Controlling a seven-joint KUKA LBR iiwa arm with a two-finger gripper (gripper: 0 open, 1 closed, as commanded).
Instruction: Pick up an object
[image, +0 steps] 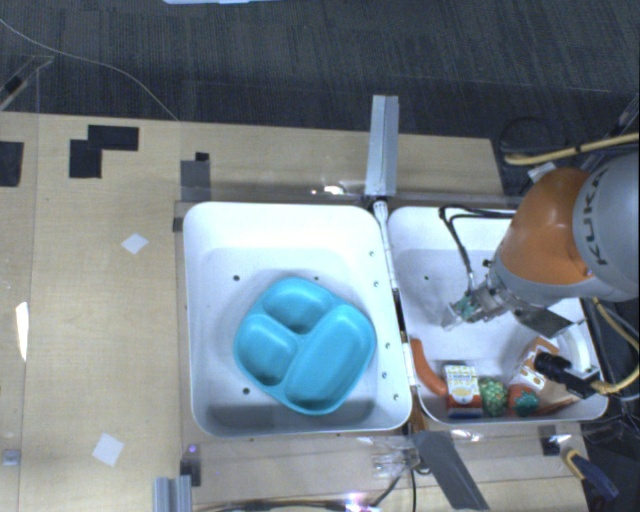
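In the right bin (430, 265), my gripper (468, 308) hangs over bare white floor near the middle, below the orange wrist band (545, 240). Several small objects lie along the bin's front wall: an orange curved piece (425, 366), a small yellow and white box (460, 384), a green lumpy item (492, 393), a small orange-red item (526, 402) and a carton with an orange patch (540, 364). The gripper sits up and to the right of the orange curved piece, apart from all of them.
The left bin (215, 250) holds a large blue divided dish (305, 345). A metal divider post (383, 150) stands at the back between the bins. Black and yellow cables (560, 150) run along the right side by the arm.
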